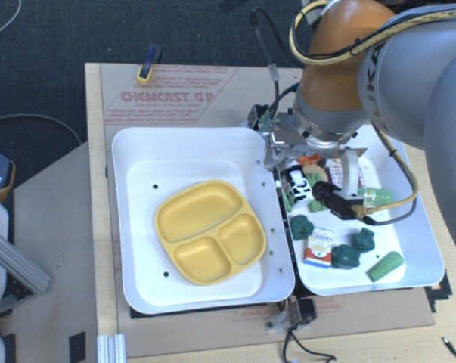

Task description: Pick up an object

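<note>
Camera view: grey arm with orange band reaches in from the right and hangs over the right bin point(428, 259). The gripper point(307, 174) is low over the back-left part of that bin, its body blocking whatever is under it, so I cannot tell how it is set or whether it has anything. Candidate objects lie in a loose pile in the right bin: a green cylinder point(384, 265) near the front edge, a dark green lump point(345, 256) just beside it, another dark green piece point(301, 226) near the left wall, a small red and white packet point(318, 248) between them, and a black and white item point(297, 184) right at the gripper. The left bin point(129, 203) carries a yellow divided tray point(209, 231), well apart from the arm. Risks, as a judgement: the pile is tight, so closing could catch two things or nudge neighbours away; the gripper sits close to the wall between the bins, so it may clip that wall; the dangling cable point(379, 214) near the objects could snag them.
</note>
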You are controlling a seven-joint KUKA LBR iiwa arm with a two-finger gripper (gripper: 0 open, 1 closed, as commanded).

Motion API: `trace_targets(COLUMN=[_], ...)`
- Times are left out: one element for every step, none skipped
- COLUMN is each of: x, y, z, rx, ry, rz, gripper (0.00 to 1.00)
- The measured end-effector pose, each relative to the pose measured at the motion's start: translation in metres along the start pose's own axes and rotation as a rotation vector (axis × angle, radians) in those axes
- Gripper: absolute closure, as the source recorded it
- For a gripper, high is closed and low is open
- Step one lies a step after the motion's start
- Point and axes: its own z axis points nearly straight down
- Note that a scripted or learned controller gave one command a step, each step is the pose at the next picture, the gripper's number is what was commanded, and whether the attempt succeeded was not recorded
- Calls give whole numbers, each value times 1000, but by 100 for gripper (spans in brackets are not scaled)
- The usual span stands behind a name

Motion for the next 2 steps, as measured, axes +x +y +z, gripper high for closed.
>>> trace_targets(x=[2, 6], y=[-6, -4], z=[21, 2], rx=[9, 0], ry=[-1, -1], rz=[3, 2], gripper=[100, 100])
